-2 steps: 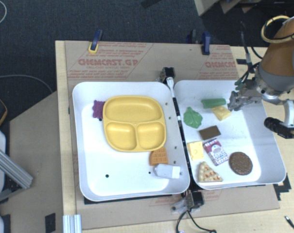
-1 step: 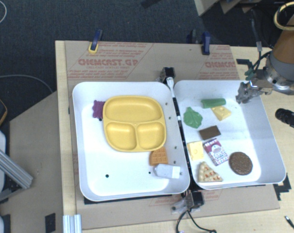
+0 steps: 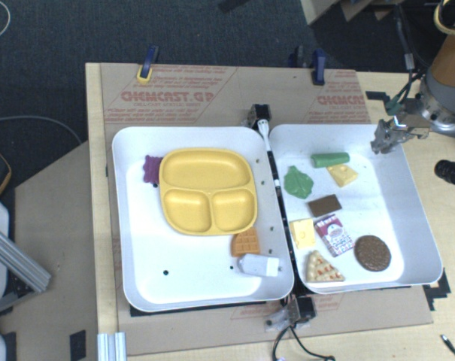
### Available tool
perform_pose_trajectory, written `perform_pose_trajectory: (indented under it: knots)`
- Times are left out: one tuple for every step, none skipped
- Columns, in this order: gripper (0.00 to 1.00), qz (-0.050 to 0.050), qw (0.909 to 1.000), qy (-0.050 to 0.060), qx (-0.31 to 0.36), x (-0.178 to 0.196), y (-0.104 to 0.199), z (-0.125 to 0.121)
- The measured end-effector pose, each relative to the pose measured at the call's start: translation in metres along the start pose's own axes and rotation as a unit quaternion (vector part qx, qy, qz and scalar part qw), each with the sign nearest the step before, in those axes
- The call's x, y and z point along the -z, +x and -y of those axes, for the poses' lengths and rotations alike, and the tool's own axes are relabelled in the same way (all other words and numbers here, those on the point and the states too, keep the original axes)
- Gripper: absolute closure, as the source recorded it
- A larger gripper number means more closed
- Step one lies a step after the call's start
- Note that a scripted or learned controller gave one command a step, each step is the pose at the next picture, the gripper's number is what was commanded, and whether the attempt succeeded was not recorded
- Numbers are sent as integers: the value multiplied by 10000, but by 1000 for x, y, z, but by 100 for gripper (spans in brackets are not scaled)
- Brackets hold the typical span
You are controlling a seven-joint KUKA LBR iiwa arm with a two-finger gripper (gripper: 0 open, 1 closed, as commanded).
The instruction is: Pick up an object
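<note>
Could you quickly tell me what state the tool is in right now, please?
Tool: above the right bin's far edge, nothing visibly held; open or shut cannot be told.

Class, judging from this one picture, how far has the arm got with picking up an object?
Done: nothing is lifted yet. In hand: the gripper sits over the right bin's far right edge, with nothing seen between its fingers. Left: reaching an item, such as the green stick or yellow wedge, gripping and raising it.

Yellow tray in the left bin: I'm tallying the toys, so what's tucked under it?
A purple toy pokes out from the yellow tray's left edge; the rest is covered. A waffle piece sits at its lower right corner.
</note>
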State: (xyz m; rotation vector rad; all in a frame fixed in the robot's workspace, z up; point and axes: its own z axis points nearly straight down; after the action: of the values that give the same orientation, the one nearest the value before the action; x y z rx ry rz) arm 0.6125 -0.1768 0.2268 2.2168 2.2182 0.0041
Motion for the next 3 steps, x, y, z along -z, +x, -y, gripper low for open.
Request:
perform_pose_trajectory:
  knots:
    - [100, -19, 10000, 44, 13, -7, 45, 7]
    - [100, -24, 10000, 44, 23, -11, 91, 8]
    - [100, -23, 10000, 40, 23, 6, 145, 17]
